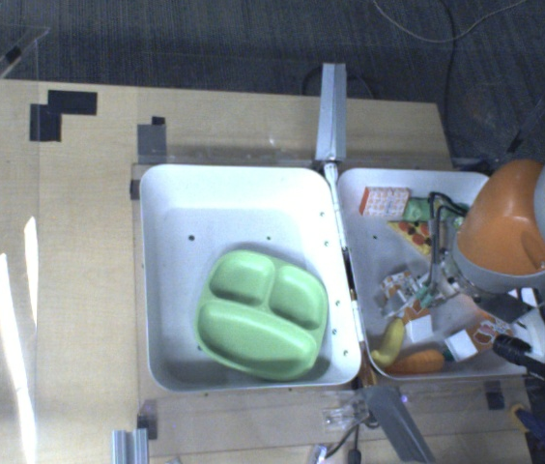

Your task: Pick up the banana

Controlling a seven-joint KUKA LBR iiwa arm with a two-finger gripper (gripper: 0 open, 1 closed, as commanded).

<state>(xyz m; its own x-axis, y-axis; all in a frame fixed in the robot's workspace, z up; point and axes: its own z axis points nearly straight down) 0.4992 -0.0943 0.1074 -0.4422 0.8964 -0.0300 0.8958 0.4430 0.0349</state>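
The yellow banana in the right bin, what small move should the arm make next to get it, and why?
Probably shift the tool down-left in the camera view. The curved yellow banana lies near the shallow white right bin's lower left corner, beside an orange carrot-shaped item, while the tool sits up-right of it among small clutter.

Bright, soft-focus (glare streaks at left)

1. The arm (pixel 519 225) reached over the right bin (pixel 374 187).
2. The banana (pixel 389 342) lay near its front wall, touching a carrot (pixel 417 362).
3. A green divided tray (pixel 263 312) sat in the left bin (pixel 171 288).
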